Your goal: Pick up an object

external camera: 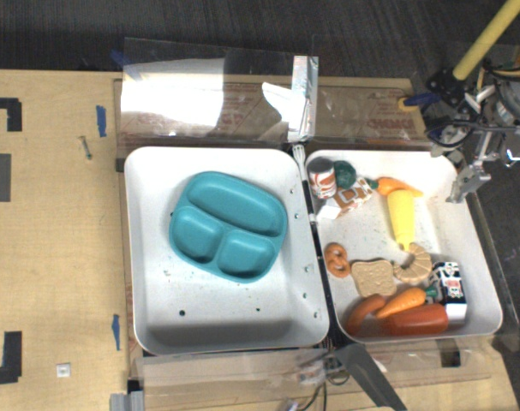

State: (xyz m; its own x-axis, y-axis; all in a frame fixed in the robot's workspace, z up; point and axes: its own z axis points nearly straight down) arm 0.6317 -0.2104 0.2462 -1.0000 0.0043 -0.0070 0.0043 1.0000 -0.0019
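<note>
Tan bench (54, 255) with black tape marks at left, dark floor behind. Two shallow white bins side by side: left bin (148, 315), right bin (478, 255). In the left bin, big teal divided plate (228, 224), three compartments, lying slightly tilted toward the far-left part of the bin. Clear plastic sheet (208, 101) standing behind the left bin, glare on it. Arm at top right, yellow bar (493, 31) slanting up, cables and metal around the end effector (474, 174), poised over the far right corner of the right bin, touching nothing visible; finger state too small and cluttered, cannot tell. Candidate pick objects all in the right bin, packed toward near and middle: red sausage-shaped toy (418, 318) along the near edge, orange carrot (403, 301) lying on it, brownish-red rounded piece (361, 310) at near left. Yellow banana-like piece (403, 217) upright-ish in the middle, orange piece (390, 183) just behind it. Tan bread slice (373, 275) flat, beside a tan cookie-like piece (416, 266). Black-and-white small box (449, 283) at near right, touching the sausage end. Orange pretzel (336, 259) near the left wall. At far left corner small red-white can (323, 181), dark green round piece (344, 175), brown-white packet (354, 197), clustered touching.
</note>
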